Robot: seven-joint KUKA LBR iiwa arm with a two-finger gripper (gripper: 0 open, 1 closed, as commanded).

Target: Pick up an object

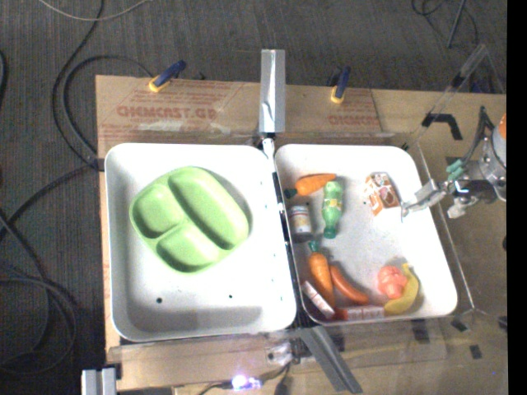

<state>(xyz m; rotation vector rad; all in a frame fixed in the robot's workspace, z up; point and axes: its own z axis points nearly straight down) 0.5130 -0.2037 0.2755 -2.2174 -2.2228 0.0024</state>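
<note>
My gripper (435, 202) hangs over the right rim of the right bin (428, 245), open, with nothing between its fingers. One pale finger (418, 199) reaches in over the bin, just right of a torn orange-and-white snack packet (381, 192). Further left lie a carrot (315, 183), a green bottle (332, 207) and a small jar (300, 220). Along the bin's front lie a second carrot (320, 275), a sausage (349, 285), a red packet (317, 300), a red-orange fruit (393, 280) and a banana (404, 295).
The left bin (132, 303) holds a green divided plate (190, 218). A metal bar (272, 97) and two clamps (167, 75) stand at the bench's back edge. A clear panel (449, 253) borders the right bin's right side.
</note>
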